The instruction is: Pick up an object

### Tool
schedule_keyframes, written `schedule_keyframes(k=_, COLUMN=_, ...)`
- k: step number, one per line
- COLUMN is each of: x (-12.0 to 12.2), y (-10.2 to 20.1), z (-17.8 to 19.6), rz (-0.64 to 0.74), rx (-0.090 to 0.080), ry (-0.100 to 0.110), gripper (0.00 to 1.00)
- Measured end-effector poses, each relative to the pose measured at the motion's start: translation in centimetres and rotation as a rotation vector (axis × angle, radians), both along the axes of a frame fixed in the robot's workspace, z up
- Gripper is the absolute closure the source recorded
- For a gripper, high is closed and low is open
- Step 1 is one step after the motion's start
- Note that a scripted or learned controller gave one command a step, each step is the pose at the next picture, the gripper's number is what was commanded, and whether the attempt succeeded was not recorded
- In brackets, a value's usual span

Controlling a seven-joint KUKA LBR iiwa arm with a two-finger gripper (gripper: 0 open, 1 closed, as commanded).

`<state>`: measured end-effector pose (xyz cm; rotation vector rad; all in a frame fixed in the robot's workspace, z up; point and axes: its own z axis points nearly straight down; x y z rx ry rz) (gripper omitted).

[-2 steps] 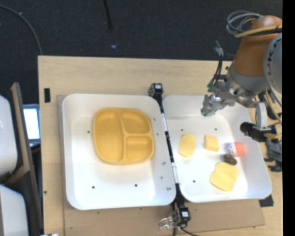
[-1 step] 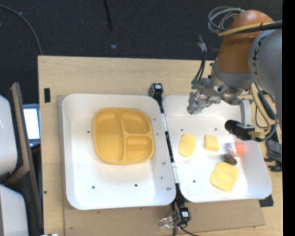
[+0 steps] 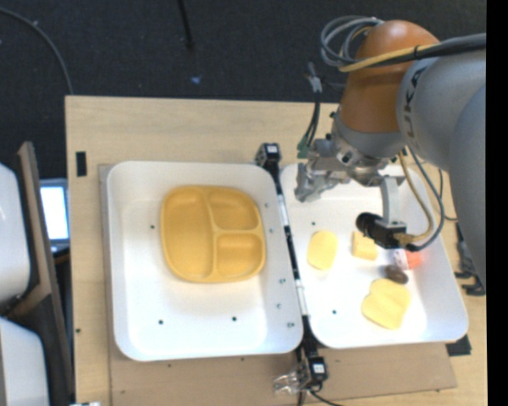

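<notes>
I cannot tell how wide my tool stands at the right bin's eleven o'clock corner, and with the nearest yellow piece toward six o'clock, dropping straight risks closing on nothing.

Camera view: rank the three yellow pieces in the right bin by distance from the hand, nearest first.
1. Yellow oval piece, just below the hand in the view.
2. Small yellow block, beside the oval, farther right.
3. Large yellow lump, lowest in the view.
</notes>
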<state>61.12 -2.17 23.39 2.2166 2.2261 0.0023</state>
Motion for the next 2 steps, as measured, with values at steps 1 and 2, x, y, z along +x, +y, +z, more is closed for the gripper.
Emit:
schedule_keyframes(k=1, x=-0.5, y=4.8, z=0.7, rz=-0.001, rx=0.000, ry=0.000, gripper=1.00)
schedule_keyframes(k=2, x=0.9, y=9.5, z=1.0, rz=-0.001, rx=0.000, ry=0.001, gripper=1.00)
